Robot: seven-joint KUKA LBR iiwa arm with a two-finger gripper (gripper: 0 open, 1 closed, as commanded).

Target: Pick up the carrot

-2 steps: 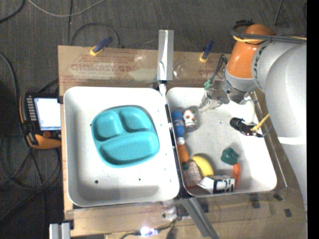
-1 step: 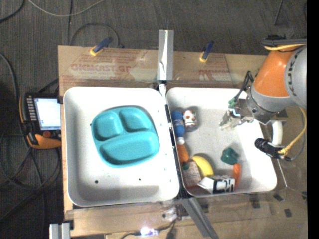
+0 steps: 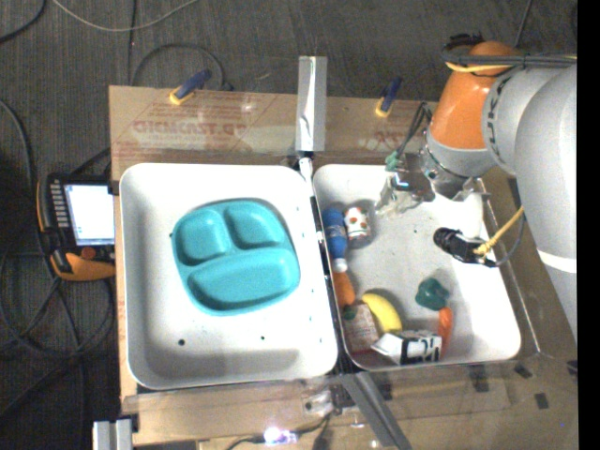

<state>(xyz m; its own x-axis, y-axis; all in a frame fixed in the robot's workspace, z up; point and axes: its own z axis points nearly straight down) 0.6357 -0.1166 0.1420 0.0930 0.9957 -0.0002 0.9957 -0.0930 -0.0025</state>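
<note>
The carrot (image 3: 445, 322), small and orange, lies near the front right of the right bin (image 3: 469, 216). It rests between a green object (image 3: 432, 293) and a white and black carton (image 3: 410, 347). My gripper (image 3: 399, 196) hovers over the back of the same bin, well behind the carrot and apart from it. It is just right of a small white and orange object (image 3: 355, 220). Nothing shows in the gripper.
Along the right bin's left wall lie a blue bottle (image 3: 334, 228), an orange-capped item (image 3: 344, 287) and a brown packet (image 3: 359, 325). A yellow fruit (image 3: 382, 309) sits beside them. The left bin (image 3: 150, 204) holds a teal divided plate (image 3: 236, 255).
</note>
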